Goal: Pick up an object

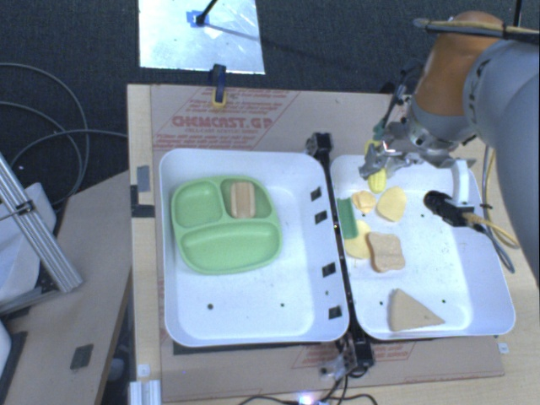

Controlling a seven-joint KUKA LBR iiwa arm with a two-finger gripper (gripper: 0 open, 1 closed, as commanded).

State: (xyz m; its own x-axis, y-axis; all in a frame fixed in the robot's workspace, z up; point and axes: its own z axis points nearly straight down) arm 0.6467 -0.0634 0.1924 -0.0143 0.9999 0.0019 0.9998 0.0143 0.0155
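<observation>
Over the right bin (498, 310), arm (489, 74) bent down from the right, jaws (377, 171) low, clasping a yellow piece (377, 179).

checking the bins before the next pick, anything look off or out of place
One thing stands out: a green block leans on the right bin's left wall at the divider, instead of lying flat like the toy foods. The green tray sits flat in the left bin with a bread piece in one compartment.

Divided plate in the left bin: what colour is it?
Light green divided plate, seen clearly in the camera view.
</observation>
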